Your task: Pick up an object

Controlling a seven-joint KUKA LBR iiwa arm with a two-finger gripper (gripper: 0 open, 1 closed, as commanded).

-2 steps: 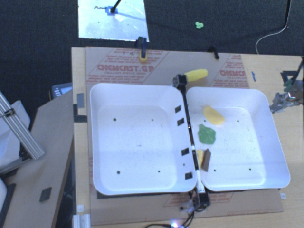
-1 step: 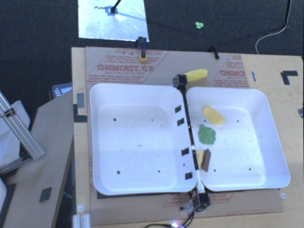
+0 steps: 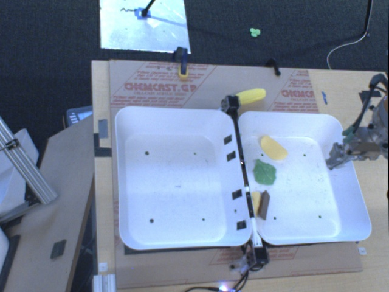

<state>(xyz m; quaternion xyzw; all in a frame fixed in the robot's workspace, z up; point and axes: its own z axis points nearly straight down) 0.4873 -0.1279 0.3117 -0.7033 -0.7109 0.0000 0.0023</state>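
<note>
The right bin (image 3: pixel 340 181) holds a yellow lump (image 3: pixel 273 148) near its back left, a flat green piece (image 3: pixel 264 173) just in front of it, and a brown block with a small yellow piece beside it (image 3: pixel 262 203) against the left wall. My gripper (image 3: pixel 338 157) hangs at the bin's right rim, well right of all these objects. Nothing is visible between its fingers.
The left bin (image 3: pixel 130 163) lies beside the right one, a black clipped divider (image 3: pixel 242 175) between them. A yellow-handled tool (image 3: pixel 248 96) rests on the board behind the bins. A silver plate (image 3: pixel 143 17) lies on the dark floor at the back.
</note>
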